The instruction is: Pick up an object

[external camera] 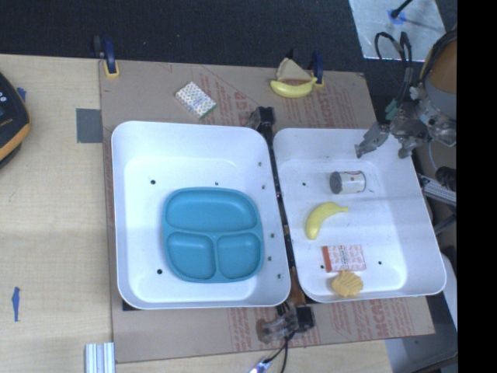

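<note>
Four objects lie in the right bin (404,208): a small grey-and-white can (347,182) on its side near the bin's middle toward the far edge, a curved yellow banana (323,217) just in front of it, a flat red-and-white packet (342,256) closer to the near edge, and a ridged yellow piece (347,284) touching the packet at the near rim. The gripper (386,141) hangs over the bin's far right corner with its fingers spread wide and nothing between them, well apart from the can. The left bin (132,208) carries a blue three-compartment tray (211,234) in its middle.
</note>
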Available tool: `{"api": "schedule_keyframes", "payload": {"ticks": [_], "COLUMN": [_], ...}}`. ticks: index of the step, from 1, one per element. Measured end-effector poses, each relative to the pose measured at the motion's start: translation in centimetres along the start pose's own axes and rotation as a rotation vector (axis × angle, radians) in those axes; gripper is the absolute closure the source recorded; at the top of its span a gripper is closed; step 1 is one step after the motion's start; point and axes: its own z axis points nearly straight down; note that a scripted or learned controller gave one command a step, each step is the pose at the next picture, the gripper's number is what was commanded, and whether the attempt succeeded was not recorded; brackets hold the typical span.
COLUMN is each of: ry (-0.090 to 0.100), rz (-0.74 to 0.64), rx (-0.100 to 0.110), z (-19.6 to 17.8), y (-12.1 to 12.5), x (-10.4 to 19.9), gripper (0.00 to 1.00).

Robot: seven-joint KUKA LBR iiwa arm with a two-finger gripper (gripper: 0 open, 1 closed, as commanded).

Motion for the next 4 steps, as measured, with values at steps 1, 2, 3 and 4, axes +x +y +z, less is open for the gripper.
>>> {"api": "schedule_keyframes", "payload": {"ticks": [1, 2, 3, 4], "ry": [0.0, 0.0, 0.0, 0.0], "rz": [0.0, -0.002, 0.002, 0.0], "rx": [0.003, 0.002, -0.002, 0.002], "z": [10.2, 11.0, 3.6, 12.0], "y": [1.7, 1.0, 2.8, 2.7], "x": [1.6, 4.7, 0.5, 4.9], "gripper": [0.0, 0.0, 0.0, 0.0]}}
